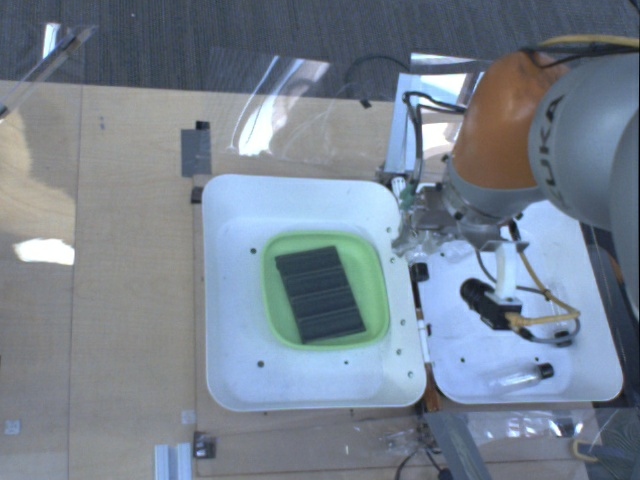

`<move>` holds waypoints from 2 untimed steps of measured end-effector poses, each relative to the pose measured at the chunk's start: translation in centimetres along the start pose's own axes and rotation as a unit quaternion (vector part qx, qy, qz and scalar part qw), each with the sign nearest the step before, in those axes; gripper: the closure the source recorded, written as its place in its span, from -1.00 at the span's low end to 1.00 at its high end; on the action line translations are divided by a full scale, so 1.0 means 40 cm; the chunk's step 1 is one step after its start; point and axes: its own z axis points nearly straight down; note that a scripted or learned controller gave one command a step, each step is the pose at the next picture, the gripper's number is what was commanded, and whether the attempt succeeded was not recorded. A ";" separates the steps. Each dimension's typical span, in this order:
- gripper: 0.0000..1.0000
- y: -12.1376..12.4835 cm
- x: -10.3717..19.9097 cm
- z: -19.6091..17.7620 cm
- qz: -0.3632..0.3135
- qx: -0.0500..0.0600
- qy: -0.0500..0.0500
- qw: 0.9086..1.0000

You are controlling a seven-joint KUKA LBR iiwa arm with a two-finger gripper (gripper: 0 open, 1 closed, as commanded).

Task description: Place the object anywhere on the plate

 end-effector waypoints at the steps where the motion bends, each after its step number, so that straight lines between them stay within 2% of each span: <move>1: 1.00 0.051 0.185 0.096 -0.010 0.002 0.000 1.000; 2: -1.00 0.051 0.184 0.095 -0.010 0.001 0.000 1.000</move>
